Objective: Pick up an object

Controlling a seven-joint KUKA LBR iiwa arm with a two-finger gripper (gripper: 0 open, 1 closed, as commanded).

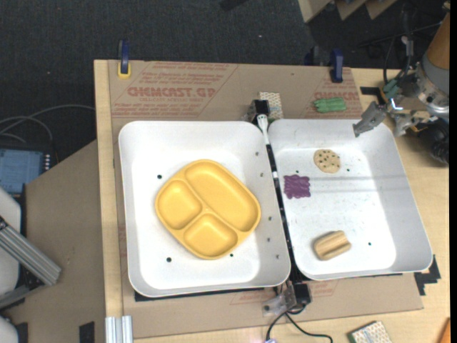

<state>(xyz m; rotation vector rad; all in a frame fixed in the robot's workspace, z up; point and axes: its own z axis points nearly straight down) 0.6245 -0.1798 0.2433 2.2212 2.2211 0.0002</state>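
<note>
You have 2 white bins side by side. The left bin [136, 191] holds 1 yellow divided plate [206, 208] with 3 compartments, lying far from the gripper [371, 120]. The right bin [400, 191] holds 3 things: a cookie [327, 160] nearest the gripper, just below and to its left, a purple piece [297, 186] further out past the cookie, and a tan bread roll [331, 245] well apart from the gripper at the bin's near end. The arm enters at the upper right; the gripper hangs over the right bin's far right corner, holding nothing you can see.
</note>
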